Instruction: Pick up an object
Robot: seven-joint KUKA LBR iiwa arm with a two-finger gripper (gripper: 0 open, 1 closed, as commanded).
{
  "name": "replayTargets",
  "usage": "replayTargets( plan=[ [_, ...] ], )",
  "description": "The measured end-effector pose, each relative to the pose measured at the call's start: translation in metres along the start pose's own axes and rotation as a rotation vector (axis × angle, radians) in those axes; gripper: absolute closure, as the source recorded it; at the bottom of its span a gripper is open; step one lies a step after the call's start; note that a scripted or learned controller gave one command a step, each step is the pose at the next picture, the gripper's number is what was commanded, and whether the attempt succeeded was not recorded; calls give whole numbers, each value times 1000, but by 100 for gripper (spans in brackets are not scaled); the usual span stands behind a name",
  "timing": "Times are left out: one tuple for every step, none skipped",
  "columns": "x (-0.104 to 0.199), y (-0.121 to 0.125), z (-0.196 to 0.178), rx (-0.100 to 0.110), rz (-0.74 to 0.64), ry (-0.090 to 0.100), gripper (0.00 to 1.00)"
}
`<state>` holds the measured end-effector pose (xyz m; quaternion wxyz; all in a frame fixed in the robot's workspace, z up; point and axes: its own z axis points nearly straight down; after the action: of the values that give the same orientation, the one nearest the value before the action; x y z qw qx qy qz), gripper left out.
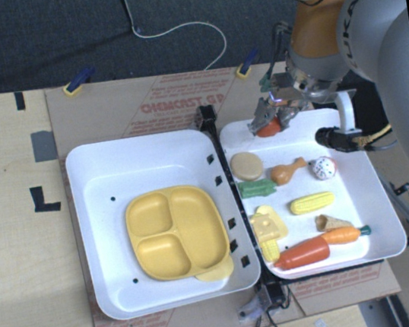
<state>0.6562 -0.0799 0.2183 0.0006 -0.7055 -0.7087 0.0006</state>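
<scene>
2 shallow white bins sit side by side on the bench. The left white bin point(90, 215) holds 1 yellow plastic plate with 3 compartments point(177, 231).

The right white bin point(375, 193) holds the toy food: 1 tan round bun point(247, 165), 1 green flat piece point(257, 188), 1 brown drumstick point(288, 172), 1 white speckled ball point(323, 168), 1 yellow corn cob point(311, 202), 1 pale yellow wedge of cheese point(267, 225), 1 small yellow block point(269, 249), 1 orange carrot with a green tip point(344, 234), 1 small brown piece point(324, 221) and 1 long red pepper point(301, 255).

Reaching in from the right, the grey arm with the orange band point(322, 5) tilts down over the right bin's far-left corner. Its two-finger gripper point(273, 119) pinches 1 small red-orange object point(268, 129) (its shape is too small to make out), at the bin's back rim.
</scene>
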Motion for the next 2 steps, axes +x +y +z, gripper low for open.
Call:
replayTargets(
  plan=[
    [42,-16,2,2,-1,1,100],
    [49,-3,-1,-1,2,0,100]
  ],
)
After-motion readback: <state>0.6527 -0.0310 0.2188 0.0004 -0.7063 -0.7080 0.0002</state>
